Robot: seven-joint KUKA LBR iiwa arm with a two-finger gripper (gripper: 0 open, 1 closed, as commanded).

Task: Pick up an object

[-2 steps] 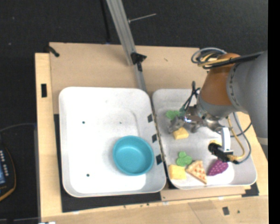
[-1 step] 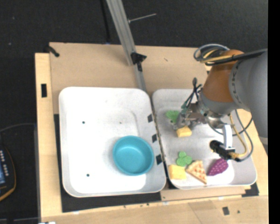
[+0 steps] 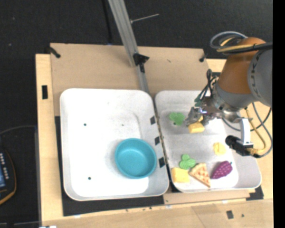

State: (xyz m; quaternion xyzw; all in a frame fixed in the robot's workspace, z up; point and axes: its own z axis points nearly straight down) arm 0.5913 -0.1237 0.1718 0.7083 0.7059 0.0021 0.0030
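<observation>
Yellow wedge [image 3: 196, 127] lies in the right bin [image 3: 180, 99], long axis roughly left-right, directly under the jaws [image 3: 197, 114]; whether they grip it I cannot tell. Green leaf [image 3: 176, 118] sits just left; blue bowl [image 3: 133, 157] occupies the left bin [image 3: 85, 108].

We see a grey arm [image 3: 261, 80] with a broad orange band [image 3: 237, 72], thin dark cables [image 3: 210, 87] along it, and a small metallic end effector [image 3: 198, 114].
</observation>
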